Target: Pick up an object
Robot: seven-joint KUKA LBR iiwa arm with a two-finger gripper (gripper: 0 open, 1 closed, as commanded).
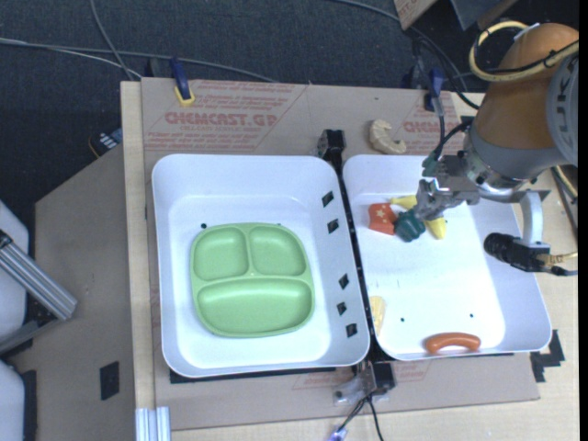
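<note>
Grey arm: you see it reach in from the right, orange band above the wrist, with the hand (424,211) low over the right bin (459,283).
Hand state: you cannot tell how far it is parted, nor whether it has hold of anything; its tip overlaps the objects below it.
Teal object (410,229): directly under the hand's tip, touching or just beneath it; you cannot tell which.
Red object (381,217): just beside the hand on its left, touching the teal object.
Yellow pieces (437,229): just beside the hand on its right, with another yellow bit (401,201) close behind the hand's tip.
Orange sausage-shaped object (452,343): well apart from the hand, at the near rim of the same bin.
Green divided plate (252,278): far to the hand's left, lying flat in the left bin (175,191).
Beige curved object (387,136): on the counter (239,118), beyond the hand, outside both bins.
</note>
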